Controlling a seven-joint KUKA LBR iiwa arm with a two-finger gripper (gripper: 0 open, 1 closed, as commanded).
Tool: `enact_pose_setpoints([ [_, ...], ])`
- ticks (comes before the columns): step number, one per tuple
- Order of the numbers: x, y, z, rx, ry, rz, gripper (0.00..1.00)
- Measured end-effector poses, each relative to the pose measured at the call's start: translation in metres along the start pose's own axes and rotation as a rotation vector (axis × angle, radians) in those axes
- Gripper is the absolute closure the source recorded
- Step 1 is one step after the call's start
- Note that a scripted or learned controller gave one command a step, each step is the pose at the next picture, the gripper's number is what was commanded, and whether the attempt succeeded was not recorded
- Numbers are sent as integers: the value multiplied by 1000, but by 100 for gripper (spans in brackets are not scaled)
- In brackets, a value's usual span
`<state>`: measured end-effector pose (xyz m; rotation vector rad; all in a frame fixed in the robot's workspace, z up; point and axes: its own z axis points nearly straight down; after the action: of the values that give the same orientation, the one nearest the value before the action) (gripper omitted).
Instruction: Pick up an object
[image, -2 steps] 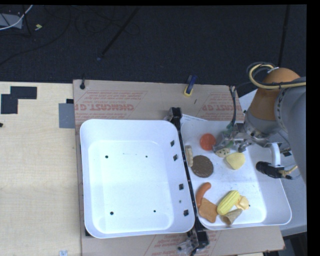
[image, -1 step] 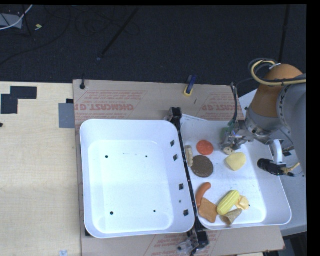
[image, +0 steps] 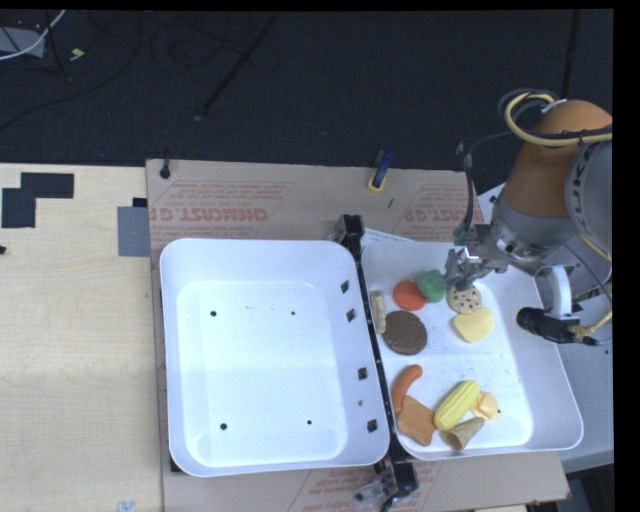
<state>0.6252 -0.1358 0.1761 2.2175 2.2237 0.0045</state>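
Approach step, nothing picked yet.
My gripper (image: 463, 272) hovers over the cookie (image: 462, 298) in the right bin (image: 545, 400); can't tell its state; next I'd descend and grip.

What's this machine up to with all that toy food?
A grey robot arm with an orange band reaches in from the right, its gripper low over the right bin. It sits right by a spotted cookie and a green piece, near a red piece and a yellow heart shape. Nothing looks lifted yet. A toy corn cob lies nearer the front. The left bin sits alongside.
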Motion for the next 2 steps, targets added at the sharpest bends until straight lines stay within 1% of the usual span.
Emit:
enact_pose_setpoints([
  [1,76,7,-12,4,2,-4,100],
  [2,134,19,-11,4,1,-3,100],
])
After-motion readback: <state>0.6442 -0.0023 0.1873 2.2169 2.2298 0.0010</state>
